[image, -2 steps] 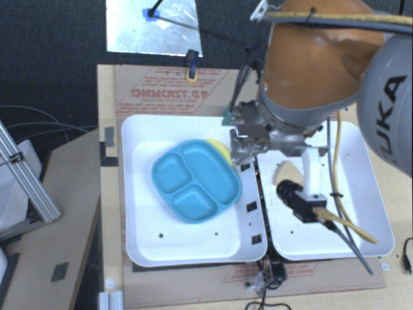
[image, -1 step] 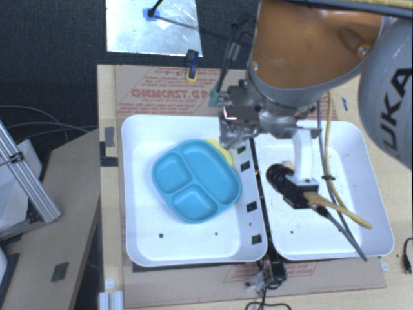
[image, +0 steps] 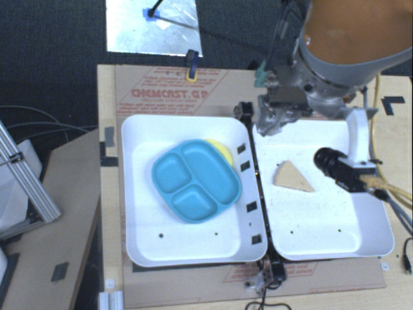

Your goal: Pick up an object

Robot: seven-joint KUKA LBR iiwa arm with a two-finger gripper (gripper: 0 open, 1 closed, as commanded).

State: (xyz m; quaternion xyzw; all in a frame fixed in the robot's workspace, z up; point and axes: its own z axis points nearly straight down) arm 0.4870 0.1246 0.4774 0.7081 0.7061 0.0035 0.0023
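A blue divided plate lies in the left bin, with a yellow object poking out from under its far right edge. A tan wedge-shaped piece rests in the right bin, left of centre. My gripper hangs over the right bin's far left corner, above and behind the wedge, apart from it. Nothing shows between its fingers.
A black cylindrical fitting on a white bracket juts into the right bin from the right, close to the wedge. The black divider with clips runs between the bins. A shiny metal sheet lies beyond the bench.
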